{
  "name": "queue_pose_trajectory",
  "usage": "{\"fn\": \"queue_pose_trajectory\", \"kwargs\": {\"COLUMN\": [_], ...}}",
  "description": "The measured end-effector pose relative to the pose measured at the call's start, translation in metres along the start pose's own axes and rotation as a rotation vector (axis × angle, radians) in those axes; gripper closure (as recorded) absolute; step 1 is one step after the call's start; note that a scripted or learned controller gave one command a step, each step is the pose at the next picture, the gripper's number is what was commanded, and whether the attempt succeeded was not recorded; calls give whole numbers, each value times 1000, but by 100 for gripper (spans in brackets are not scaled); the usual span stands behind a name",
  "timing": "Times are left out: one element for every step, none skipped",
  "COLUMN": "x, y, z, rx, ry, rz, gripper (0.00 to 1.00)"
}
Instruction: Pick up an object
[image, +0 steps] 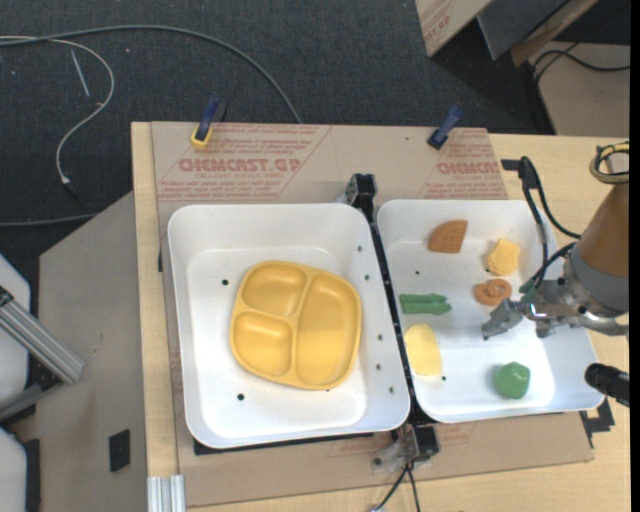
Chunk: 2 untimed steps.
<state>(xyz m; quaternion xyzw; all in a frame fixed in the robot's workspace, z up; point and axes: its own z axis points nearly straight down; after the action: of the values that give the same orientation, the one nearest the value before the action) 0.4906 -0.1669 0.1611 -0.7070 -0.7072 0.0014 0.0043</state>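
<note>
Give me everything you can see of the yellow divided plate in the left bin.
The yellow divided plastic plate is a rounded-square tray with three compartments: two smaller ones stacked on the view's left, one long one on the right. It looks glossy and moulded, with raised ridges between sections. It lies flat, right side up, turned slightly askew, near the middle of the left white bin, resting on the bin floor. Nothing lies in it or touches it otherwise.

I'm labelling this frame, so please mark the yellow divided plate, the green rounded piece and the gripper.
yellow divided plate (297, 325), camera view, central ridge between compartments.
green rounded piece (512, 380), camera view, middle of its top.
gripper (497, 322), camera view, between its fingertips.
</note>
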Motion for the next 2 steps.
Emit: {"fn": "queue_pose_trajectory", "kwargs": {"x": [2,2], "y": [-4,-4], "z": [41,78], "rx": [-6,-4], "ry": [-2,-1], "rz": [0,1], "gripper": [0,0]}}
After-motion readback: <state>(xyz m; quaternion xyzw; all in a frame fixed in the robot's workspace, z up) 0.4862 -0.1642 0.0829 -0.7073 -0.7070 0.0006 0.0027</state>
